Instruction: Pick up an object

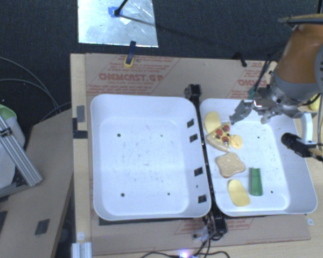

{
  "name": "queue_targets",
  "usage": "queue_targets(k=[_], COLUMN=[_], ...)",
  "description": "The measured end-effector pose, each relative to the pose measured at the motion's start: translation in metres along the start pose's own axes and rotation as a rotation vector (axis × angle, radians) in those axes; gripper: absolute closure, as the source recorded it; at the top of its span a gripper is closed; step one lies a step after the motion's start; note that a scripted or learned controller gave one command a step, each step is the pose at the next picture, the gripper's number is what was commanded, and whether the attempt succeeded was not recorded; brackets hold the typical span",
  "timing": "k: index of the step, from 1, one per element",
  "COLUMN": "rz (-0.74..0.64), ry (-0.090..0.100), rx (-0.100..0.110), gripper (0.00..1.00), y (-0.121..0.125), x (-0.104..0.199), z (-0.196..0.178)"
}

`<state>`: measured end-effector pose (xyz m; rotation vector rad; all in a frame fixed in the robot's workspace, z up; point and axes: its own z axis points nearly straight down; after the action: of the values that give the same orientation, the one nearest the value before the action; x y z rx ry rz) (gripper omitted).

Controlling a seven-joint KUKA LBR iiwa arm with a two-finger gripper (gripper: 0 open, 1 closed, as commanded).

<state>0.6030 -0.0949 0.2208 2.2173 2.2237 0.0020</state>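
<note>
Two white bins sit side by side on a brown board. The left bin (145,157) has only small dark specks on its floor. The right bin (280,165) has play food in it.

Near the top left of the right bin lies a yellow banana shape (212,121). Just below it, and touching it, is a pizza slice (223,137) with red dots on top. Below the pizza is a piece of toast (230,165). Lower still is a small yellow oval piece (238,192). Just to the right of that oval is a green block (255,181), standing a little apart from the toast.

The robot arm (307,52) comes in from the right. It is grey with a big orange part. Its gripper (254,112) hangs over the top part of the right bin, just to the right of the banana shape and the pizza. The two fingers are spread apart. One finger (240,113) points down and left toward the banana shape and pizza, and its tip is very close to them. Nothing sits between the fingers. All the food lies flat on the bin floor.

Black clips run along the line where the two bins meet. A shiny silver sheet (117,14) lies on the dark floor above the board.
</note>
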Motion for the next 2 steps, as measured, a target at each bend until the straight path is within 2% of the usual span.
queue_targets(k=[1, 2], rz=[-0.008, -0.012], ry=[0.002, 0.004], rx=[-0.007, -0.001], gripper=[0.0, 0.0], y=[-0.01, -0.015], x=[0.068, 0.166], z=[-0.071, -0.074])
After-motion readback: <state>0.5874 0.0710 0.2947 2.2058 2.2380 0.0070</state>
